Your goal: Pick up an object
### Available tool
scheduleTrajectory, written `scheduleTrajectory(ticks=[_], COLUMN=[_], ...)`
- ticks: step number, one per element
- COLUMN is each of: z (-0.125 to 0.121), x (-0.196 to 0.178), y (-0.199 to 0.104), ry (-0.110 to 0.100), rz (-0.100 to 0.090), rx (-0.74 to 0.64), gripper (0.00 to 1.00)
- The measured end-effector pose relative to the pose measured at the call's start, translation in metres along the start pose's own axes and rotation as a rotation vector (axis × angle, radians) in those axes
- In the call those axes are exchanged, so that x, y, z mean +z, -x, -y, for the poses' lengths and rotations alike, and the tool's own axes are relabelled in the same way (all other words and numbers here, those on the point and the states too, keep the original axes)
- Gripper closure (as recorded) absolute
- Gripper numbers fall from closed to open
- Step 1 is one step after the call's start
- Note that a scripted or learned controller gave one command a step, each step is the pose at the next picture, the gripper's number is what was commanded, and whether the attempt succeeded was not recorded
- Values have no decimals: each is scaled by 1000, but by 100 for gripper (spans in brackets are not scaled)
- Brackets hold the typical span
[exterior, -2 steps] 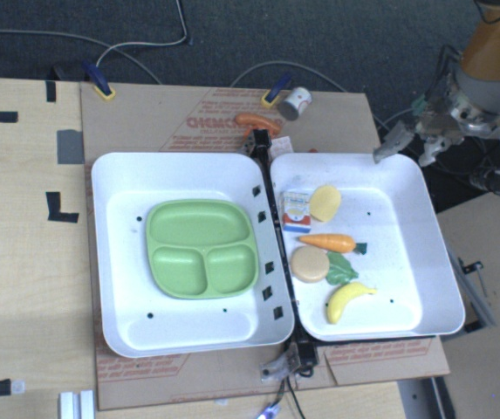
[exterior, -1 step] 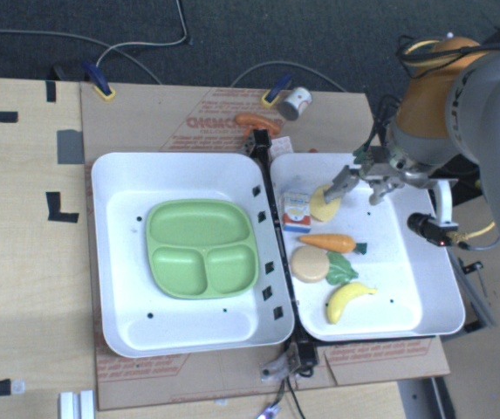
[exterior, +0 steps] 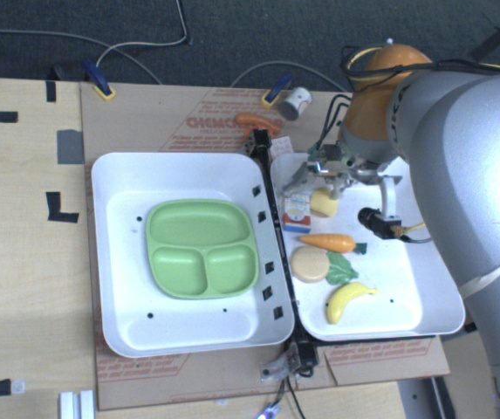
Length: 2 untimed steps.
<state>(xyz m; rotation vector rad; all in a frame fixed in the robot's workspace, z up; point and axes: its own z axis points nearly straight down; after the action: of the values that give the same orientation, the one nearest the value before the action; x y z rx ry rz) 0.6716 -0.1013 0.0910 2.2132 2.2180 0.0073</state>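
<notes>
At the left of the frame you see the green plate [exterior: 202, 247] in the left bin [exterior: 114, 190]. In the right bin [exterior: 424, 308], the gripper [exterior: 326, 175] stands just above a pale yellow block [exterior: 324, 203]; whether it is open you cannot tell. Below lie a carrot [exterior: 326, 243] and a banana [exterior: 347, 300].

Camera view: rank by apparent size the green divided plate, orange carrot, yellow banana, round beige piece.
1. Green divided plastic plate, by far the largest.
2. Orange toy carrot and yellow toy banana look alike; unranked.
3. Round beige piece, smallest.
</notes>
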Motion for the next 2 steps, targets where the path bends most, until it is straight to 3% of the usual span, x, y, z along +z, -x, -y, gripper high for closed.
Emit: scheduleTrajectory(ticks=[1,2], z=[-2,-2], x=[-12,-11], y=[-2,-2], ry=[4,4], rz=[-2,-1], rx=[-3,-3], gripper=[100,0])
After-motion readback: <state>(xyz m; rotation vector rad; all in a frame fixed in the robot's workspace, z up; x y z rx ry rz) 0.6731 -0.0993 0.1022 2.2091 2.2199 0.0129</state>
